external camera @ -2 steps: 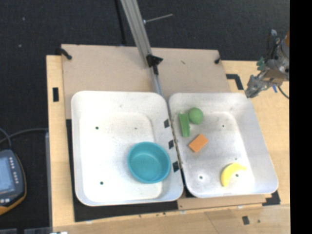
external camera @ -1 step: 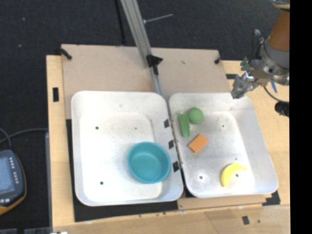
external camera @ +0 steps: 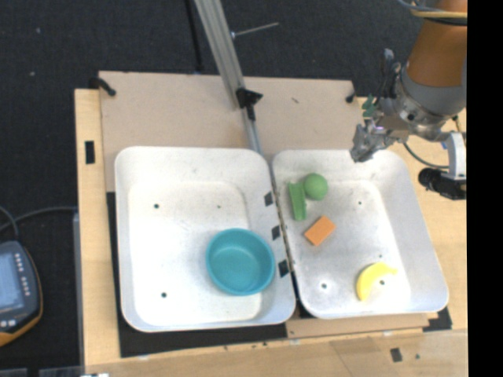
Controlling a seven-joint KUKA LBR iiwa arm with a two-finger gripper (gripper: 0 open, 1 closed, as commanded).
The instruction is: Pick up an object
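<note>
Your claw (external camera: 363, 149) hangs over the right bin's (external camera: 409, 210) far rim, grip state unreadable, nothing visibly held. Green ball (external camera: 315, 186), orange block (external camera: 319, 231), yellow banana (external camera: 374, 280) lie untouched below; pick not started.

Bins: two white, left bin (external camera: 141, 210) beside right bin (external camera: 409, 234) | left bin held one teal bowl (external camera: 240, 261) | right bin held four: green ball (external camera: 315, 186), green block (external camera: 297, 201), orange block (external camera: 319, 231), yellow banana (external camera: 374, 280)
</note>
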